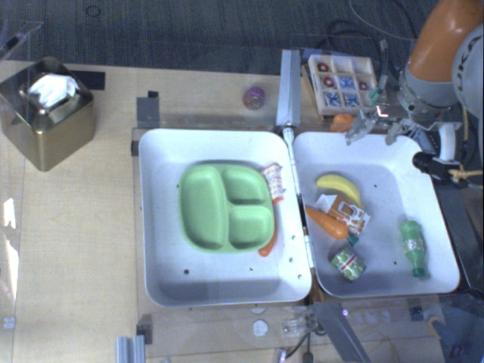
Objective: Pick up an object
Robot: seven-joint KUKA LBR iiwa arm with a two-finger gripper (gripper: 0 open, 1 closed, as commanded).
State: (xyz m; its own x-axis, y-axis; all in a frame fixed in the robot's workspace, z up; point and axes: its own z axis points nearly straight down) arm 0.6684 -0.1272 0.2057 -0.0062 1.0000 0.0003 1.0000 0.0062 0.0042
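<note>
Step in hand: approach — the arm (446, 29) hangs over the far rim of the right bin (378, 153), and nothing has been picked up yet, as far as the scene shows.

Gripper: the gripper (376, 125) sits above the bin's back edge, its two fingers apart and with nothing between them.

Objects on offer: in the right bin lie a banana (339, 188), a small printed carton (345, 212) just beside it, a carrot (326, 222) touching the carton on its left, a small round green-and-red can (348, 262) nearer the front wall, and a green bottle (412, 246) lying on its side, well apart from the rest.

Left bin: the left bin (162, 203) holds a green divided tray (225, 206), with a crumpled wrapper (273, 180) at the tray's right edge and something orange poking out under its lower corner.

Nearest target: the banana looks closest to the gripper, though the bottle stands clearest of neighbours.

Next move calls for: choosing one item, bringing the spread fingers over its middle, turning the wrist so they straddle its narrow side, then descending — a judgement, not a thing seen.

Risk: the carton, carrot and banana crowd together, so a finger could land on a neighbour and nudge the target away.
</note>
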